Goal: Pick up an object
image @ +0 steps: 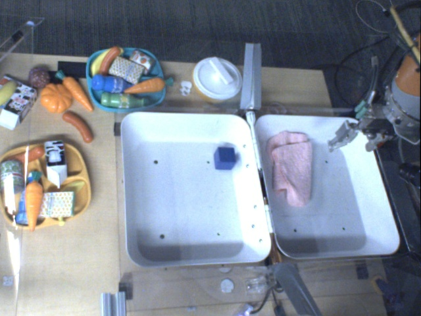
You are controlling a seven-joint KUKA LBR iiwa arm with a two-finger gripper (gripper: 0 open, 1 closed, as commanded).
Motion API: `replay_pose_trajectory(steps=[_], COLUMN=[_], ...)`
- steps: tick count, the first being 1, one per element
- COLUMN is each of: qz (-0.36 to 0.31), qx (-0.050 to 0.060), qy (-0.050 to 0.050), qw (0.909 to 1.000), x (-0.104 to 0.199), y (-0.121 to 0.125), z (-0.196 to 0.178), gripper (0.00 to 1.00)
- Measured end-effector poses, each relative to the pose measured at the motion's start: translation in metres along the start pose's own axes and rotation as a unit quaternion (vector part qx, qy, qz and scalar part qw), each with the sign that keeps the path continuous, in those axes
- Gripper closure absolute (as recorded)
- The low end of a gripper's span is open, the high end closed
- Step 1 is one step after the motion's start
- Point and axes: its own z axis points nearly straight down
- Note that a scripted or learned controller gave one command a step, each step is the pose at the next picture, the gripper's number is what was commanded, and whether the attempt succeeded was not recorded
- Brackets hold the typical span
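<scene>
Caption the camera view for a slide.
Tool above the right white bin holding a pink cloth; small blue cube in the left.

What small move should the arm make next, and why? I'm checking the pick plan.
Probably shift the gripper left and down toward the pink cloth. The gripper hangs near the top right of the right bin, apart from the cloth, which is the closest object; the blue block lies farther off in the left bin.

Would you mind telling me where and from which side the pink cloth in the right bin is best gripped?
Probably from straight above, pinching a raised fold near the middle of the pink cloth. It lies flat and crumpled on the right bin floor, offering no edge to slide under. The gripper sits to its right.
</scene>
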Motion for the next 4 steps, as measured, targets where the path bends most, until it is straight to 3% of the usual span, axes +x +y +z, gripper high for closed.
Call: replay_pose_trajectory(steps=[1, 2, 3, 4], qz=[0.008, -0.026, -0.083, -0.093], qx=[0.001, -0.007, -0.008, -0.002], qy=[0.0, -0.001, 0.0, 0.0], qw=[1.0, 0.9996, 0.9965, 0.9956], x=[0.02, 0.061, 0.048, 0.098], y=[0.0, 0.035, 0.036, 0.04], z=[0.125, 0.175, 0.175, 0.081], gripper=[0.0, 0.0, 0.0, 0.0])
